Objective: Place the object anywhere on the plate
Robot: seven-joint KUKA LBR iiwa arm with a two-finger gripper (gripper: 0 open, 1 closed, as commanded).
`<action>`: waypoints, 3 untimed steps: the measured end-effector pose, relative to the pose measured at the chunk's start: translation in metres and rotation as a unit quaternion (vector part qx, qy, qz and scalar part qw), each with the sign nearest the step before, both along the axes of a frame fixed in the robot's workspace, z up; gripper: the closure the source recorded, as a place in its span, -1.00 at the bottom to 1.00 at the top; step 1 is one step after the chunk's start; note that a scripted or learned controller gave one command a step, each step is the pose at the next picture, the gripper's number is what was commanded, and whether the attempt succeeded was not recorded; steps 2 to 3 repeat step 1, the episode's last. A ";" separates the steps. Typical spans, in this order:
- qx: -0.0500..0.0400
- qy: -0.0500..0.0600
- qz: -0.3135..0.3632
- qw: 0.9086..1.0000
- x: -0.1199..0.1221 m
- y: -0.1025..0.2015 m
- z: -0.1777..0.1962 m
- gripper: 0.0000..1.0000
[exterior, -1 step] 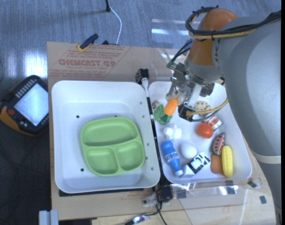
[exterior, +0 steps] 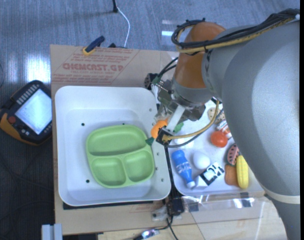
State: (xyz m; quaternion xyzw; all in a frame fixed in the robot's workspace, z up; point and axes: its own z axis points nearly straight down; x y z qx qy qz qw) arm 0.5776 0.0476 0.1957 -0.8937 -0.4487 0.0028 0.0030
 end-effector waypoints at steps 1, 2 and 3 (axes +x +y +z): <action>-0.002 0.000 -0.003 1.000 0.000 -0.004 0.000 -1.00; -0.002 0.000 -0.003 1.000 0.000 -0.004 0.000 -1.00; -0.002 0.000 -0.003 1.000 0.000 -0.004 0.000 -1.00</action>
